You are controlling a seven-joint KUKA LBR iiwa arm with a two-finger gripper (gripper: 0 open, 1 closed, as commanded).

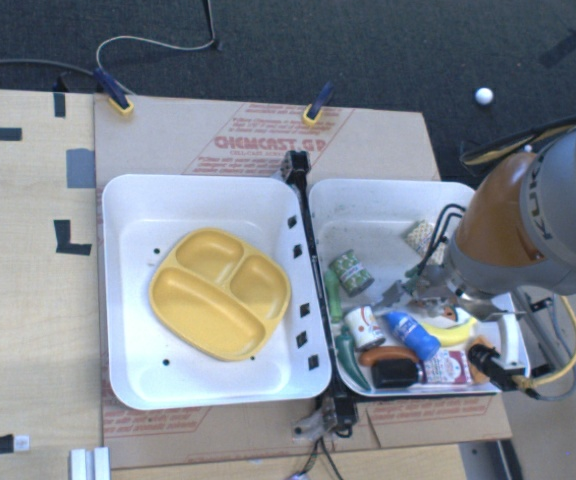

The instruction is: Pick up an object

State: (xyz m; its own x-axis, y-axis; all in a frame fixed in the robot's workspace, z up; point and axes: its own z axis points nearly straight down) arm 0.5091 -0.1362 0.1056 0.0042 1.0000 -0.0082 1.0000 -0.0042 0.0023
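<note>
Objects for the picking lie crowded in the right bin [388,193], and nearest the camera, along its front edge, a black block [395,372] sits beside a red-and-white packet [448,368], with an orange piece [482,354] at the corner. Just behind them a small white can with a red label [365,325] touches a blue bottle [413,334], and a banana [455,332] lies just to the bottle's right. Over that cluster hangs the gripper [418,286], low in the bin; its state I cannot tell. Further back a green crumpled pack [349,271] lies alone near the divider, and a pale speckled piece [420,234] rests toward the rear wall. The grey arm with its orange band [498,218] comes in from the right. In the left bin [128,268] a yellow divided tray [220,292] lies flat. Beyond both bins, cardboard [258,138] carries two yellow-and-blue clamps [114,92], and a white ball [484,95] sits on the dark floor
</note>
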